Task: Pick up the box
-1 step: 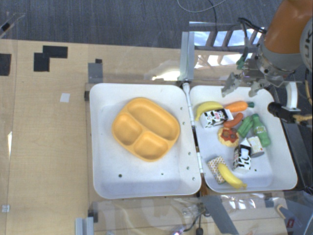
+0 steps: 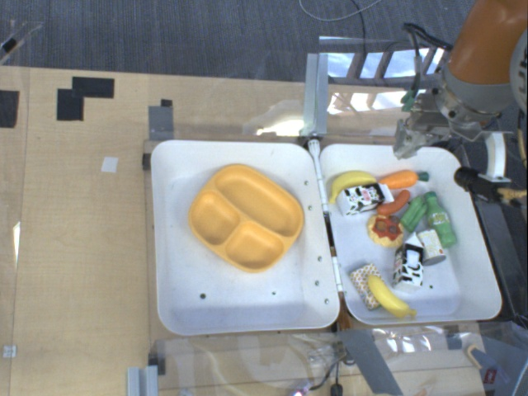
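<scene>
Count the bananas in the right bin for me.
2. One banana lies at the bin's far left corner, beside a cow-print box. The other lies near the front edge. None looks hidden under the clutter.

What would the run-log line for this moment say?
arm: gripper above right bin's far edge | box: lying in right bin, untouched | left bin: yellow tray | pick: not started
</scene>
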